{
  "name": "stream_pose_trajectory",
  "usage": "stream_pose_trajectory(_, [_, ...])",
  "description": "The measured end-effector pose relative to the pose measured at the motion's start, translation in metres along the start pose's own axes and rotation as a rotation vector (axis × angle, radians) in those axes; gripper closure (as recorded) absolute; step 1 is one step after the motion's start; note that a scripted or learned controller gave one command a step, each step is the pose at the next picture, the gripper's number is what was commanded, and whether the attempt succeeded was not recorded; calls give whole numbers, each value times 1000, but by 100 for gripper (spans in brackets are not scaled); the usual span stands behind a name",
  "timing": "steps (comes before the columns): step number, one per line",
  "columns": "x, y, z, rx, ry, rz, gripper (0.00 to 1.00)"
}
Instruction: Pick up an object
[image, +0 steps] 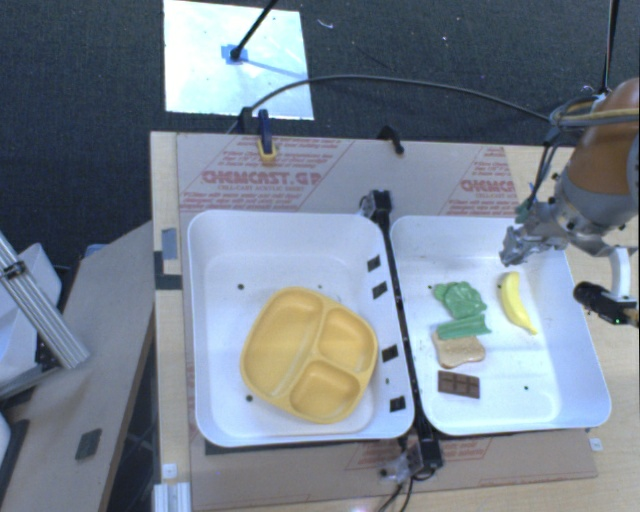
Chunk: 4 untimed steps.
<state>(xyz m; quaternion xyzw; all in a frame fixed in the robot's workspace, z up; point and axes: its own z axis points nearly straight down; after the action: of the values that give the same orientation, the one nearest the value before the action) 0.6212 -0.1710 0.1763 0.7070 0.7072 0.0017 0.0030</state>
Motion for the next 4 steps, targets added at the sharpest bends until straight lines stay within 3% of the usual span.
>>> stream_pose_trajectory(1, [0,2,-41,0,0,-4,100])
stream_pose_trajectory(4, [152,-50,-56,7,4,-10,100])
